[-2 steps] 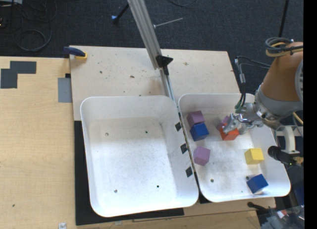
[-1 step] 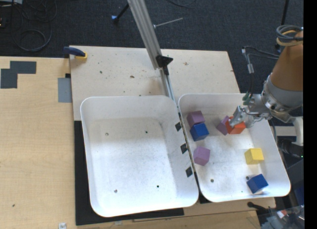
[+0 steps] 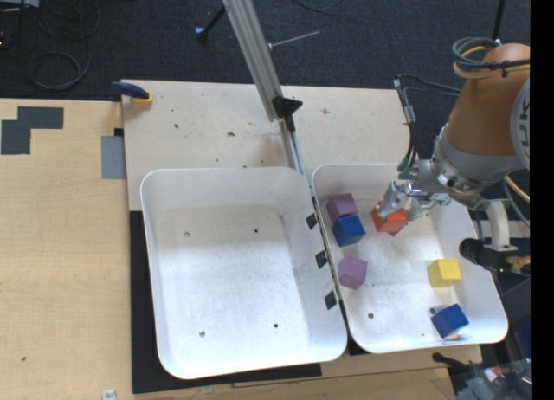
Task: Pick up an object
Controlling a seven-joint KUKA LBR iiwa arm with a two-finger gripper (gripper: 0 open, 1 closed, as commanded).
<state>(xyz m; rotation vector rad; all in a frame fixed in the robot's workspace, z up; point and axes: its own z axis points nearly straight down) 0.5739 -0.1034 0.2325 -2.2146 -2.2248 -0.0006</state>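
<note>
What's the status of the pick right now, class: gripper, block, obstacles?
Gripper low in right bin, at red block. Grasp not confirmed. Purple block and blue block close on its left.

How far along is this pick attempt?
Done: the gripper has reached the right bin and sits at the red block. In hand: the block appears to sit between the fingers, though whether it has left the floor is unclear. Left: raising it clear of the bin.

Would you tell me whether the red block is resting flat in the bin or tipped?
Tipped: the red block sits corner-down, at the gripper.
</note>
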